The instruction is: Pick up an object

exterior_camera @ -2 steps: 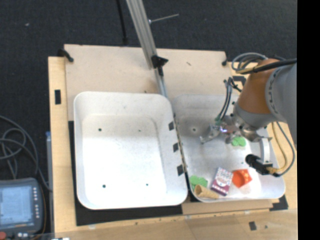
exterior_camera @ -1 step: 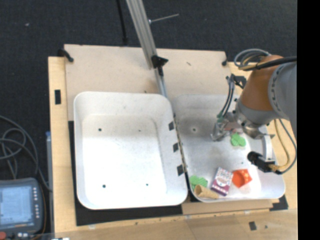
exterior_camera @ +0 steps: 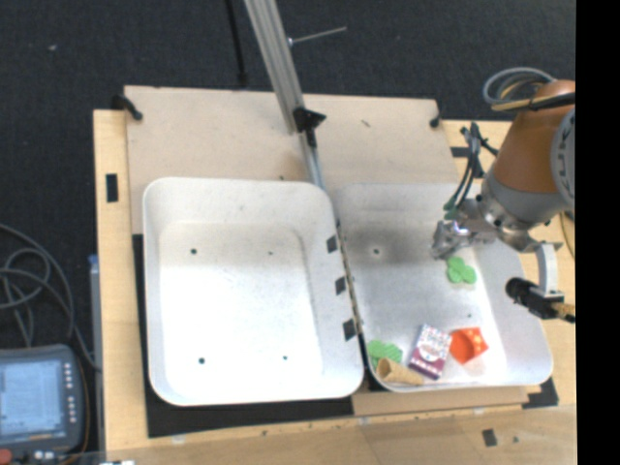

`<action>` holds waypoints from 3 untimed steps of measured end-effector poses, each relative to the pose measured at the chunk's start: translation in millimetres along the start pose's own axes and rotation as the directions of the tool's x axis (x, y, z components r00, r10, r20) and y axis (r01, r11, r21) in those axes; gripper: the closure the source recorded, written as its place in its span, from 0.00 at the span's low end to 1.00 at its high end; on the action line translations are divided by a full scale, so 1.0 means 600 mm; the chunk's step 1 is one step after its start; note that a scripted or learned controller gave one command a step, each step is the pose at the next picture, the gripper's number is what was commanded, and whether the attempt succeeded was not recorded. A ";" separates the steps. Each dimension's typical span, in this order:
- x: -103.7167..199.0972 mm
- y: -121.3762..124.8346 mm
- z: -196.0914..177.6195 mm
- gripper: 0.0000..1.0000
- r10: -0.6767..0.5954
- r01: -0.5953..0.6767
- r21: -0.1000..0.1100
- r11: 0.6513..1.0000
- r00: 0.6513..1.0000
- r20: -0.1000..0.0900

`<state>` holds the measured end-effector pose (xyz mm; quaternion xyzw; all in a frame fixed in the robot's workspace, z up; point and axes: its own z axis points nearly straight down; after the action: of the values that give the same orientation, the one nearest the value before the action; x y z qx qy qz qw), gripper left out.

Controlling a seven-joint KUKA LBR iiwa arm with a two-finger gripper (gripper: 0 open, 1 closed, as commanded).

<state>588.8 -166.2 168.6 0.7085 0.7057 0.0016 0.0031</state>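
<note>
The two-finger metal claw [exterior_camera: 449,243] hangs low over the right white plastic bin [exterior_camera: 387,221]; whether it's apart or together, I cannot tell. Just beside it lies a small green lumpy object [exterior_camera: 461,272], likely the target, well apart from the near-edge clutter: orange block [exterior_camera: 468,344], purple-white packet [exterior_camera: 430,351].

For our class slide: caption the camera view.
Arm's tool poised over the right bin, beside a green object.

Two shallow white plastic bins sit side by side on the pale wooden bench [exterior_camera: 242,134]. The right bin [exterior_camera: 387,231] holds a small green lump [exterior_camera: 461,272] toward its right side, and along its near edge a green toy [exterior_camera: 384,351], a tan cone [exterior_camera: 397,368], a purple-and-white packet [exterior_camera: 430,349] and an orange block [exterior_camera: 468,344].
</note>
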 end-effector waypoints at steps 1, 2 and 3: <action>0.013 0.006 -0.083 1.00 -0.007 0.007 -0.001 1.000 1.000 -0.001; 0.011 0.009 -0.174 1.00 -0.008 0.008 -0.001 1.000 1.000 0.000; 0.094 -0.001 -0.185 1.00 -0.010 0.010 0.005 1.000 1.000 -0.003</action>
<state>588.0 -109.7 279.8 0.7049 0.7093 0.0010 0.0003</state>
